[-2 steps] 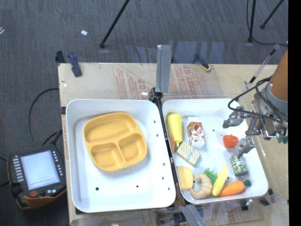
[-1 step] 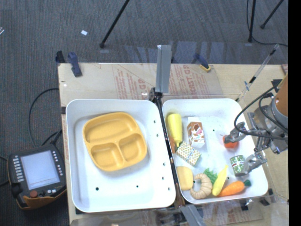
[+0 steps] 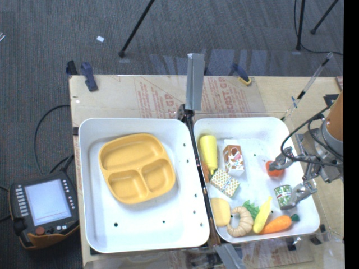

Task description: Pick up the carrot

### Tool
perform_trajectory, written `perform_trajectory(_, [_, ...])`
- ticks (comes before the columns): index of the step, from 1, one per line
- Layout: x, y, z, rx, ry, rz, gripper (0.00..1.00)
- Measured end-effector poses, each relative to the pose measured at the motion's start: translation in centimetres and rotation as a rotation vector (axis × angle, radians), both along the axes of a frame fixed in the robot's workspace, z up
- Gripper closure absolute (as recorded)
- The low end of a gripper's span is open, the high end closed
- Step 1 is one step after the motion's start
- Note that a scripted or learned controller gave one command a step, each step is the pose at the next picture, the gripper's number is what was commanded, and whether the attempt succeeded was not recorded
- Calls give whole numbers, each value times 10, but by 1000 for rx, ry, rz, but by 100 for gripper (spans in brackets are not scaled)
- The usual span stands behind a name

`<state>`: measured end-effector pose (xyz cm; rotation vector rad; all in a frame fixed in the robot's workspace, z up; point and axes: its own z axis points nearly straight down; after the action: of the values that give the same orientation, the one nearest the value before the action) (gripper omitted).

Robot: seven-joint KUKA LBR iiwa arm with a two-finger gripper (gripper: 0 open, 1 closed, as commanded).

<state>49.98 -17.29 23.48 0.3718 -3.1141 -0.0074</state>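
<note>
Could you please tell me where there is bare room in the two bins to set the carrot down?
Left bin: bare floor all around the yellow tray, widest below it. Right bin: a bare patch between the carton and tomato. Its front is crowded around the carrot, near the hand.

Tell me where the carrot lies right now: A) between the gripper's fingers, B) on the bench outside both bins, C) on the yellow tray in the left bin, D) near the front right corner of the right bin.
D: the carrot lies by the right bin's front right corner, below the gripper.
</note>
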Motion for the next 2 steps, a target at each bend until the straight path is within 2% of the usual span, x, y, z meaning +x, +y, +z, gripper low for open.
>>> perform_trajectory(1, [6,0,-5,0,-1,10,0])
perform_trajectory(2, [14,4,-1,-1,-6,107,0])
